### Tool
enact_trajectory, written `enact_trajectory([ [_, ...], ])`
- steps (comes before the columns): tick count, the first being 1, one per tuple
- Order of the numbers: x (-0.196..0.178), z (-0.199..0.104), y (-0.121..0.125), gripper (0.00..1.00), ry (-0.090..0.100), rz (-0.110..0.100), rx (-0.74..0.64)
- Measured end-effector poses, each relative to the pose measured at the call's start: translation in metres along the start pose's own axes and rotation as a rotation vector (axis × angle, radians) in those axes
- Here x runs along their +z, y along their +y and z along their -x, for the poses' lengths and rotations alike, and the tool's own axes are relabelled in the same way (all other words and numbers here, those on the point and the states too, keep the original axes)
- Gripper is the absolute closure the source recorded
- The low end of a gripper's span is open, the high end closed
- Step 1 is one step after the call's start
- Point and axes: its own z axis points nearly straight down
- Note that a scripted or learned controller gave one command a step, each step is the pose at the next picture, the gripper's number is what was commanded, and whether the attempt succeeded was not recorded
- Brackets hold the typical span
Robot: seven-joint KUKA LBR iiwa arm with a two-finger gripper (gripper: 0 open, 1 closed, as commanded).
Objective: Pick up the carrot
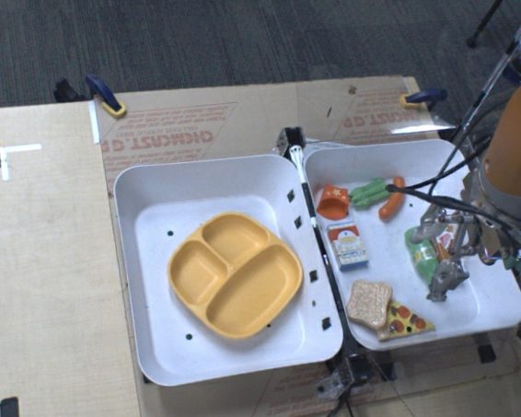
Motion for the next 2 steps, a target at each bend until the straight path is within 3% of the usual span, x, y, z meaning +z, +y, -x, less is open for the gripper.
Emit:
enact_trajectory([
  [1,0.023,-0.004,0.063,0.00,0.002,0.002,-0.071],
  [2,0.068,0.027,0.002,0.00,0.002,0.001,-0.062],
])
